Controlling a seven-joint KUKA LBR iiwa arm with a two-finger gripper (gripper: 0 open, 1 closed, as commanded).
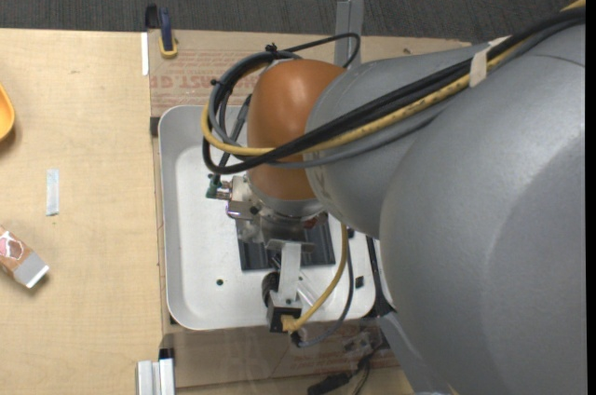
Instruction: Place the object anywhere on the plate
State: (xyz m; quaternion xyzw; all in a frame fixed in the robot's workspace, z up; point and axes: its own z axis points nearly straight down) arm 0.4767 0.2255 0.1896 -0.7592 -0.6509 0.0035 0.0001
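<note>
The grey arm with its orange band (284, 137) fills the right half of the camera view and reaches down over a white bin (186, 225). My gripper (285, 250) hangs low over the middle of the bin floor as a dark block under the wrist. The wrist hides what lies directly beneath it. A curved orange piece (5, 115) shows at the far left edge of the wooden bench; I cannot tell what it is.
On the wooden bench left of the bin lie a small wrapped item (20, 259) and a short grey strip (52, 193). A blue clamp (165, 32) sits at the bin's far left corner. A tiny dark dot (220, 282) marks the bin floor.
</note>
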